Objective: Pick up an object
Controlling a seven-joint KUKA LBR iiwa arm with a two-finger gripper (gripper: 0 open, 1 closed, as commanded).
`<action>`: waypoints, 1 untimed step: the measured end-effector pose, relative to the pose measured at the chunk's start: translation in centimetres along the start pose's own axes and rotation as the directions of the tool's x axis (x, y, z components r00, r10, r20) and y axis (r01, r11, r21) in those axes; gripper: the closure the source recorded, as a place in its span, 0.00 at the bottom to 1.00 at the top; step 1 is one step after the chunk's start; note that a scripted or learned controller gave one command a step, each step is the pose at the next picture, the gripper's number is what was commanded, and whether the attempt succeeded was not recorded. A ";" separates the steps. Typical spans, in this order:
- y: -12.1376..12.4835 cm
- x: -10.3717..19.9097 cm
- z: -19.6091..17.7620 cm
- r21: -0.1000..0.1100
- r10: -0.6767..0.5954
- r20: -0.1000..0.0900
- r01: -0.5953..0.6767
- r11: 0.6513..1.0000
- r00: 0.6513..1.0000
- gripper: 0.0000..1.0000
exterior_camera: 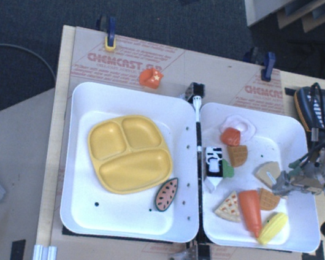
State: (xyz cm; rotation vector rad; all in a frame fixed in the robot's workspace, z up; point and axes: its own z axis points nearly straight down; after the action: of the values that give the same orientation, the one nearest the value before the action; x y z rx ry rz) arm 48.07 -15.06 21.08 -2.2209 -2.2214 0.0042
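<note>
Gripper sits low over the right bin, at about 3 o'clock in that bin, reaching in from the right. Metal fingertips point left and down, close to a tan wedge-shaped piece and a round brown cookie-like piece. Cannot tell how far the gripper is apart, nor whether anything is between its tips; contact with either piece is not resolvable.

Right bin contents, all moulded plastic toy food:
- orange carrot, smooth, tapered, lying at 6 o'clock
- yellow corn cob, ridged, just beside the carrot at 5 o'clock
- pizza slice, triangular, speckled, at 7 o'clock
- red tomato-like lump on a pale pink ring, at 11 o'clock
- brown bread-like piece below it
- black-and-white printed block against the left wall, 9 o'clock

Left bin: glossy yellow divided plate, three compartments, centre. Watermelon slice, oval, red with dark seeds, at 4 o'clock, touching the plate's edge.

Counter: brown board with red printing; small orange-red toy lying at 12 o'clock above the left bin. Blue clamps on the far edge.
</note>
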 end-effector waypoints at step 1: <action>0.1 0.0 -0.8 0.000 0.000 0.001 0.000 1.000 1.000 1.00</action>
State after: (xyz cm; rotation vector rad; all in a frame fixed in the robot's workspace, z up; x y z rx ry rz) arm 48.17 -15.07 21.88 -2.2210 -2.2220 0.0055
